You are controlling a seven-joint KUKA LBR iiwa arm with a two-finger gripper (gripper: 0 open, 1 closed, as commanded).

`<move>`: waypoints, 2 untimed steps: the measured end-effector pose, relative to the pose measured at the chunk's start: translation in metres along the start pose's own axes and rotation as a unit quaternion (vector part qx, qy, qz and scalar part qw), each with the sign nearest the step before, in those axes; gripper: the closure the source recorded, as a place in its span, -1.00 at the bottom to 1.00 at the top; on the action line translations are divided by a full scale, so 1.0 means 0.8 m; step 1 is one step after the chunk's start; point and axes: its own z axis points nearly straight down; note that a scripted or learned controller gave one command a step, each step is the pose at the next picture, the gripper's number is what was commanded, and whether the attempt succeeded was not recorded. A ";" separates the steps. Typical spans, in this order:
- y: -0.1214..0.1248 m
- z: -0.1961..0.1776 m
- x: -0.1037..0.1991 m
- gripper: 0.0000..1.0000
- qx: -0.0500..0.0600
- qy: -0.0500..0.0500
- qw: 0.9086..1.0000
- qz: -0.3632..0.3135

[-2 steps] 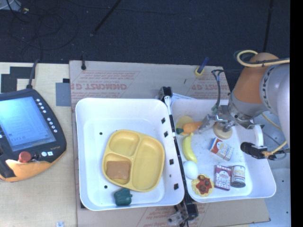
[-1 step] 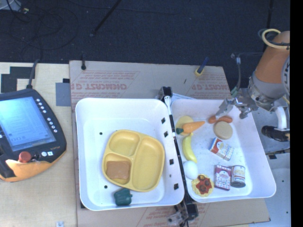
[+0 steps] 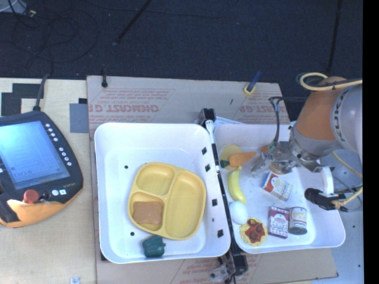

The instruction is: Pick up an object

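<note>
**Arm low in the right bin, nothing yet lifted**

The gripper (image 3: 273, 158) sits low in the right bin (image 3: 337, 232), near its upper middle, with the grey arm (image 3: 331, 123) and its orange band coming in from three o'clock. Whether the jaws are released or clenched cannot be told; the metal parts blur together and no object shows between them. The step in hand looks like the reach or descent toward a grasp.

The nearest candidates are the carrot (image 3: 241, 158), just at nine o'clock of the gripper, and the small white box (image 3: 277, 186), at six o'clock. The carrot's long axis runs roughly nine-to-three, its narrower end seeming to point toward the gripper. The banana (image 3: 236, 186) lies with its long axis near twelve-to-six, along the bin's left wall.

The next move probably calls for settling over one object, closing across its short axis, then lifting straight up clear of the egg (image 3: 238, 211), red carton (image 3: 278, 222) and can (image 3: 298, 220).
</note>
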 end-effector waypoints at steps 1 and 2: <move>-0.069 0.004 0.036 -1.00 0.003 0.002 1.000 0.000; -0.071 0.001 0.084 -1.00 0.000 -0.003 1.000 0.002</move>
